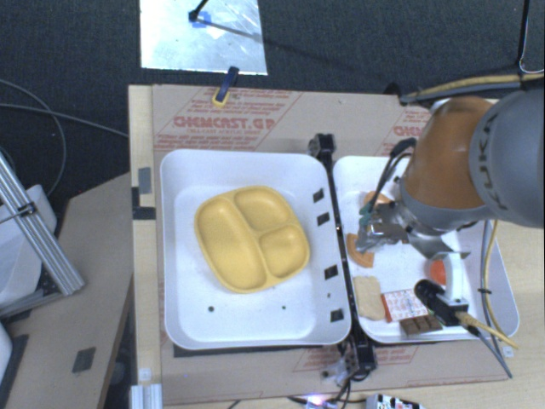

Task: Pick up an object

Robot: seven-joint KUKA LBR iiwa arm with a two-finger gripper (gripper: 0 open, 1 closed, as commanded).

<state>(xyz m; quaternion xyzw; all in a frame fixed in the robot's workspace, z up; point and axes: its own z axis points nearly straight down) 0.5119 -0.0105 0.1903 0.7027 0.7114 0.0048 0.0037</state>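
Observation:
My gripper (368,235) is low in the right bin (502,301), near its left wall. Its tip sits over an orange round piece (361,253) that shows just below it; I cannot tell whether they touch. Another bit of orange (375,201) peeks out above the gripper. In the bin's near part lie a tan square piece (369,297), a red and white packet (398,304) and a brown bar (417,325). A small red thing (437,272) lies half hidden under the wrist. The arm covers the rest of this bin.
The left bin (183,313) holds a yellow divided plate (251,238) at its middle. A black divider strip (334,228) runs between the two bins. Cardboard lies under both bins, and a blue and yellow tool (226,87) rests on its far edge.

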